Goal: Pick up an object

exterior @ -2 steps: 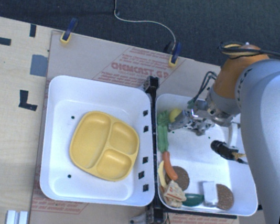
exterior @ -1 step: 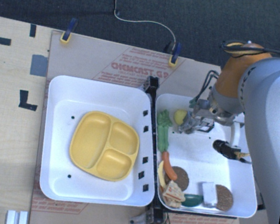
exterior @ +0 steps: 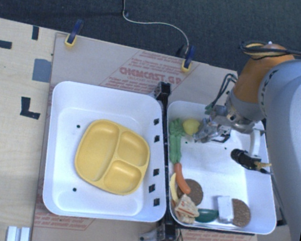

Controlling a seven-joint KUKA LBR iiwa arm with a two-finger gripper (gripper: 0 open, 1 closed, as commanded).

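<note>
- Two white bins sit side by side on the bench: the left bin carries a yellow divided tray; the right bin carries the food items.
- From 3 o'clock the arm reaches in, and its gripper hangs low at the right bin's 11 o'clock corner.
- Whether the claw is apart or together cannot be told from this view.
- A yellow lemon-like piece lies just beside the gripper, at its 9 o'clock, next to a green leafy strip.
- Toward 6 o'clock in the right bin lie an orange carrot, two brown round patties, a sandwich wedge and a white block.
</note>
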